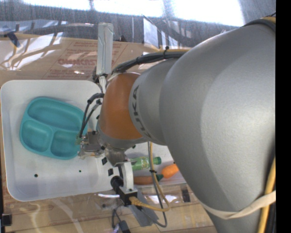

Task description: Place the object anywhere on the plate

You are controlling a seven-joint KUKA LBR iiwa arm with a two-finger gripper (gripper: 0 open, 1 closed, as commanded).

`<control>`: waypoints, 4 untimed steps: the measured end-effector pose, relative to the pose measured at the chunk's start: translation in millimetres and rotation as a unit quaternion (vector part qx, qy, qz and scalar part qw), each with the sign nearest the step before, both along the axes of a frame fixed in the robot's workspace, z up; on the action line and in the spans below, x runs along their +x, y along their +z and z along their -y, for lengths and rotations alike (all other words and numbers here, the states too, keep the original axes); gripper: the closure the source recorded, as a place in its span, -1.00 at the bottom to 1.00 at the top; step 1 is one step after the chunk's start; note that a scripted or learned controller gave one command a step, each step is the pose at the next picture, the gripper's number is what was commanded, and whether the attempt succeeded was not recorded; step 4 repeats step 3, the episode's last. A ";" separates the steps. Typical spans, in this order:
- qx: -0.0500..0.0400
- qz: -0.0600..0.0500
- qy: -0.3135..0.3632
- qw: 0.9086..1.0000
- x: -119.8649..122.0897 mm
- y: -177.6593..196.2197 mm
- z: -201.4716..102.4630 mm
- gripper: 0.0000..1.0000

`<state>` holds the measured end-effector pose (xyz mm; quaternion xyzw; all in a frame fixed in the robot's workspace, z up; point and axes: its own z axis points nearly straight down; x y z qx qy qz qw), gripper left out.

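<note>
The grey arm (218, 125) bulks nearest, hiding the gripper's state: cannot tell. The teal plate (51, 127) lies in the left bin (9, 130); a carrot (169, 170) rests at the right bin's near edge. Advise a centred grasp.

A robotics lab: an industrial arm (203, 110) over white bins (19, 178), cardboard (63, 57) lining the bench.

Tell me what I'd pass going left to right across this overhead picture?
White bin → teal divided plate → orange band of the arm → green bottle → orange carrot-like item → big grey arm.
</note>
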<state>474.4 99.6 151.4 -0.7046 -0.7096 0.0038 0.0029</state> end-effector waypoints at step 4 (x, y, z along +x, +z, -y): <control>0.000 0.002 0.001 1.000 71.6 45.8 -6.0 -1.00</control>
